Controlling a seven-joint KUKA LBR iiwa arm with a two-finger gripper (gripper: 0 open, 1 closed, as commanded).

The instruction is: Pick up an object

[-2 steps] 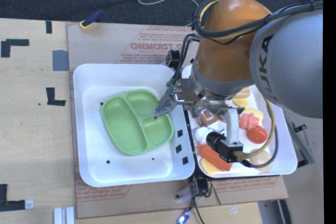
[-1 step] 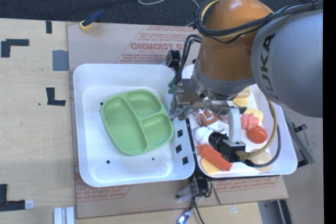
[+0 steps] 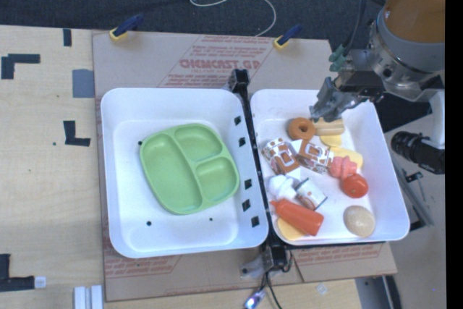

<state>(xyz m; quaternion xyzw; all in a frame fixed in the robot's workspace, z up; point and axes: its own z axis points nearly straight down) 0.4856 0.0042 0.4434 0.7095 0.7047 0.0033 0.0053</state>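
Your arm comes in from about two o'clock, and its tool hangs over the far edge of the right bin. The fingertips sit just above the doughnut and a pale yellow block. You cannot tell from this angle whether the tool is wide or narrow, and nothing is visibly caught in it.

Look at the right bin for your pickable things. The doughnut lies at roughly eleven o'clock within the bin, with the yellow block just beside it toward three o'clock. Below them are two small brown-and-white printed packets side by side. At about three o'clock lie a pink toy and a red tomato-like ball, touching or nearly so. Near the centre is a white figure with a small patterned piece beside it. Toward six o'clock lies a red-orange carrot-shaped toy over a yellow flat piece, and a beige egg-shaped object rests at about five o'clock.

The left bin holds a green divided plate, tilted slightly, well apart from the tool. Both bins rest on a cardboard sheet clipped to the bench.
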